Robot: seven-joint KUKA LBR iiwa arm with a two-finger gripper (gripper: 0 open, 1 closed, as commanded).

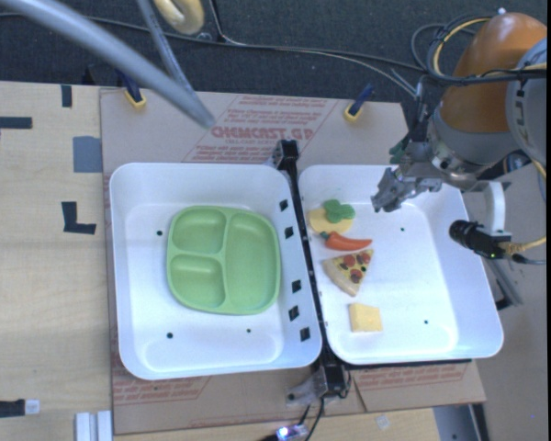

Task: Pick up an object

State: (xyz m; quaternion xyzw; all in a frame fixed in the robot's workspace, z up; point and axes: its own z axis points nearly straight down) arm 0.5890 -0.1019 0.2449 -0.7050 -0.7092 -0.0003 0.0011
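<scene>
In the right bin (459,333) lie several toy foods. A yellow and green piece (332,216) sits near the bin's left wall. Just below it lies an orange-red carrot or pepper (349,242). A pizza slice (350,270) comes after that, and a yellow cheese block (365,318) lies nearest the front. My gripper (387,199) hangs over the bin's upper middle, to the right of the yellow and green piece and apart from it. Nothing shows between its fingers.
The left bin (138,246) bears a green divided plate (225,259). A black divider (298,246) runs between the two bins. The grey arm with its orange band (491,58) comes in from the upper right. A grey pole (101,39) crosses the top left.
</scene>
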